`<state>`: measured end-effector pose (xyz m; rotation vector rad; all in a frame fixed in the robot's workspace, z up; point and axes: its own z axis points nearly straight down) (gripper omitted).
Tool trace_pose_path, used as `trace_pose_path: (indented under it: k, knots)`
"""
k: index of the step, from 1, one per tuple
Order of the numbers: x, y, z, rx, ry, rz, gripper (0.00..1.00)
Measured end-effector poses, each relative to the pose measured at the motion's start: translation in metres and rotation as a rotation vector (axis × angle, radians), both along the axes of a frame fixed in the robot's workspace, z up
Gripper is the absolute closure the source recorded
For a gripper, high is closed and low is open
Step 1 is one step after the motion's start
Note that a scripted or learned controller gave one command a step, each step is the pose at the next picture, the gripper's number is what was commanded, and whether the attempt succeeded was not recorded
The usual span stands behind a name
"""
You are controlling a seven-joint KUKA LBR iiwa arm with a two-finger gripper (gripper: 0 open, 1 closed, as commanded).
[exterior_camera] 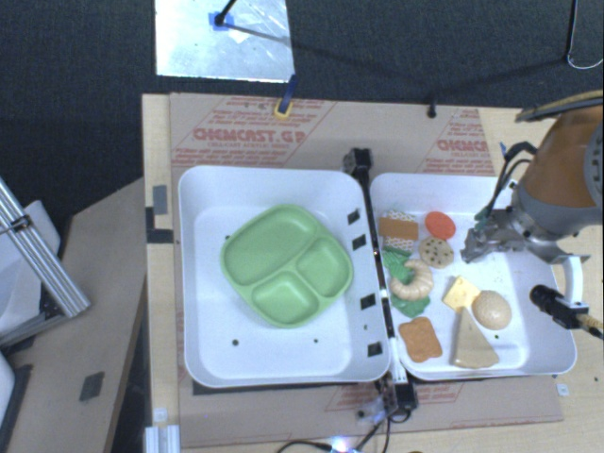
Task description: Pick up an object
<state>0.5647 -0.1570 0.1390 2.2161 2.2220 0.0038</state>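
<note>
Toast slice (420, 339) nearest the lens looks light, stiff and flat, best pinched across its edges; tool (470, 250) hovers beside the cookie (435, 251), grip state unclear.

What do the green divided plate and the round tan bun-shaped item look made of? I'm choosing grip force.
The green divided plate looks like moulded plastic with a matte, even finish: uniform colour, rounded compartment ridges. The round tan bun-shaped item seems to be smooth plastic or rubber toy food, with a soft highlight on top; which of the two is unclear at this resolution.
</note>
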Motion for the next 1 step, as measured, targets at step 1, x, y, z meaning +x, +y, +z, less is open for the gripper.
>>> trace_pose_path:
  k: [1]
  knots:
    - [-0.0075, -0.0055, 0.052, -0.001, -0.002, -0.004, 1.0]
